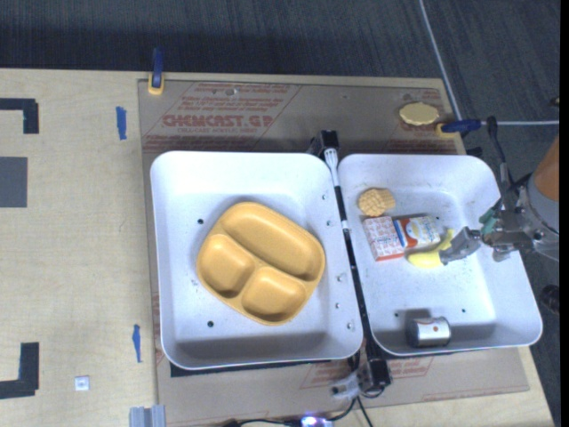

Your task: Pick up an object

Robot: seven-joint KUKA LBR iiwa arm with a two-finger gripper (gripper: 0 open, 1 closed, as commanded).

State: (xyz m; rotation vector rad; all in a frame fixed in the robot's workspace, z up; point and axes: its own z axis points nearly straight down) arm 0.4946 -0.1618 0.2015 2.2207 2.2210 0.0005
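**Reach made, nothing lifted yet**

Far to the claw's left, in the other shallow white plastic bin, lies a large mustard-yellow moulded tray with three hollows, well apart from the action. Nearer, in the right-hand white bin, a round waffle-patterned biscuit sits up and left of the claw. A flat printed carton with red and white panels lies just left of it. A small yellow banana-shaped piece is closest of all, its end right against the tip. Below and left of the claw rests a squat grey metal-looking can with a red spot.

The grey two-finger claw is low inside the right bin, but I cannot tell how far apart its fingers stand, and nothing can be seen between them.

Judging by this, only the approach is done; the banana-shaped piece looks the likely target, and closing on it and lifting remain.
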